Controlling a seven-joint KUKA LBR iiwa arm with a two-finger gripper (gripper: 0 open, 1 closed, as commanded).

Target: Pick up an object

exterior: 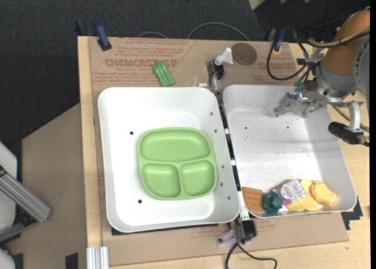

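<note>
progress: nothing was lifted yet; the whole pick was still ahead of me, as i judged it.
my gripper: it hung over the far edge of the right bin, toward that bin's far right corner, with nothing between its fingers.
finger state: the fingers looked splayed apart, so i took the gripper to be unclenched and bare.
objects to pick: a small heap lay along the near edge of the right bin — a waffle-like brown piece, a dark green lump, a pink-and-white packet and yellow pieces toward the near right corner, all touching or just beside one another.
gap: the heap sat well apart from my gripper, at the opposite edge of the same bin.
left bin: it held a green divided tray near its middle, untouched by me.
what was left: choose one piece from the heap, travel to the near edge, descend, close on it, and raise it.
risk, as i judged: the pieces were crowded against the bin wall, so a clean grasp on one might be awkward.
</note>
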